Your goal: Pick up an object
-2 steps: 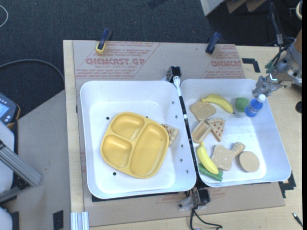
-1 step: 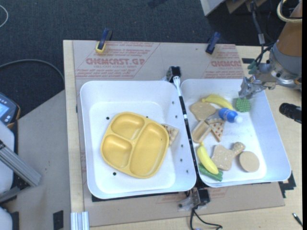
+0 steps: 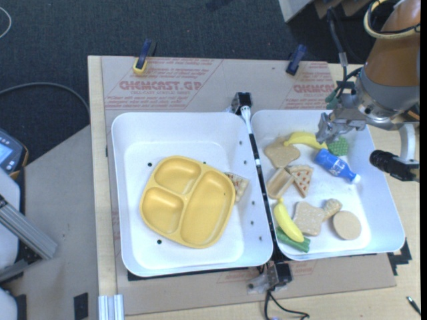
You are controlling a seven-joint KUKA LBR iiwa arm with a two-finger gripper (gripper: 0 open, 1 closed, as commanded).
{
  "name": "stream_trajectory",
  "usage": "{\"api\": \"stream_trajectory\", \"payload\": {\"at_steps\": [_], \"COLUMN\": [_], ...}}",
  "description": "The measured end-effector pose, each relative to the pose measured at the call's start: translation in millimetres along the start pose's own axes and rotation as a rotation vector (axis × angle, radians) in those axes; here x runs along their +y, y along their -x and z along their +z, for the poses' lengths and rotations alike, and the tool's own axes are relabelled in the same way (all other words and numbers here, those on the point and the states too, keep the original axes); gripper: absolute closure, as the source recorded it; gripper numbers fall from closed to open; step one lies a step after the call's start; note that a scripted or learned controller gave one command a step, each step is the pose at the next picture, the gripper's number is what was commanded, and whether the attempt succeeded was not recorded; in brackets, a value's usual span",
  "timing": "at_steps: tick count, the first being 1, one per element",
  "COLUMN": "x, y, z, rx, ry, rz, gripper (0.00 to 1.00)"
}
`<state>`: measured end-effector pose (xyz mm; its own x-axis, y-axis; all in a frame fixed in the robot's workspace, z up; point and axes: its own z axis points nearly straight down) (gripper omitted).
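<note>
My gripper (image 3: 329,131) hangs over the far part of the right bin (image 3: 383,202), just above the right end of a yellow banana (image 3: 301,139) and next to a green object (image 3: 339,146). A blue bottle (image 3: 336,165) lies just in front of it. Nothing is visibly held. Also in this bin are a tan bread slice (image 3: 281,155), a triangular waffle piece (image 3: 302,179), a cracker (image 3: 277,185), a second banana (image 3: 288,223), a square toast (image 3: 309,217) and a round cookie (image 3: 347,225).
The left bin (image 3: 130,145) holds a yellow divided plate (image 3: 188,201) with a small waffle piece (image 3: 238,183) at its right edge. A black divider strip (image 3: 256,172) runs between the bins. Clamps (image 3: 142,57) sit on the board's far edge.
</note>
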<state>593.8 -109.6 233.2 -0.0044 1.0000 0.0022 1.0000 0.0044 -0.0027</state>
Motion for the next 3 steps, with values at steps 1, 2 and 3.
{"api": "stream_trajectory", "payload": {"at_steps": [1, 2, 3], "x": [-16, -17, -25], "y": [-53, -70, -72], "z": [16, -2, 1], "rx": [0.001, -0.002, -0.001], "ry": [-0.002, 0.006, 0.000], "rz": [0.000, 0.002, 0.005], "gripper": [1.00, 1.00, 1.00]}}
